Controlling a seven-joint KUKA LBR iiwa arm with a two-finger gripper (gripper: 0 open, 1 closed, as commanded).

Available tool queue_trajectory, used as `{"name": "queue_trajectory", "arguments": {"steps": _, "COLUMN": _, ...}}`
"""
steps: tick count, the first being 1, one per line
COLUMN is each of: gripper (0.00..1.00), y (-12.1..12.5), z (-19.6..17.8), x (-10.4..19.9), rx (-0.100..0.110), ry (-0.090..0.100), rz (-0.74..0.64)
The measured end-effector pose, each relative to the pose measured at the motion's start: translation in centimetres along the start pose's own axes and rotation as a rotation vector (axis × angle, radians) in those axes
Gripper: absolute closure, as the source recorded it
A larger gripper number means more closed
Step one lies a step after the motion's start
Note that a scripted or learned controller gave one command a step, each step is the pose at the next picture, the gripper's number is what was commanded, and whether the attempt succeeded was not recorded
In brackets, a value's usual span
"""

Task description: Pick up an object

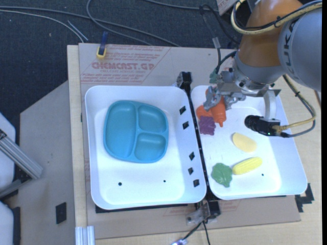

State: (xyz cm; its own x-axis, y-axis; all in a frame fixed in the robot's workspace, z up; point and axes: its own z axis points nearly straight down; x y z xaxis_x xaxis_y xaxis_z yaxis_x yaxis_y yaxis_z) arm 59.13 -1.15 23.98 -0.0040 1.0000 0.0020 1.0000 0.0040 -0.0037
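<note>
From above, we see the gripper (214,102) low in the right white bin (286,180), at the small orange toy carrot (219,114); we cannot tell its state. A purple toy (207,125) lies just left of the carrot.

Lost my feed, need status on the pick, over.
Gripper low in right bin, at orange toy. Grasp unconfirmed. Purple piece crowds it; lemon, corn, broccoli apart.

Blue divided plate (136,131) in left white bin (97,182), cables (127,4) on dark carpet (36,45)
</note>
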Motion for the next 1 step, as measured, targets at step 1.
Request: {"name": "queue_trajectory", "arguments": {"steps": 1, "gripper": 1.00, "y": -0.32, "z": 0.30, "x": 5.94, "rx": -0.001, "ry": 0.000, "rz": 0.000}}
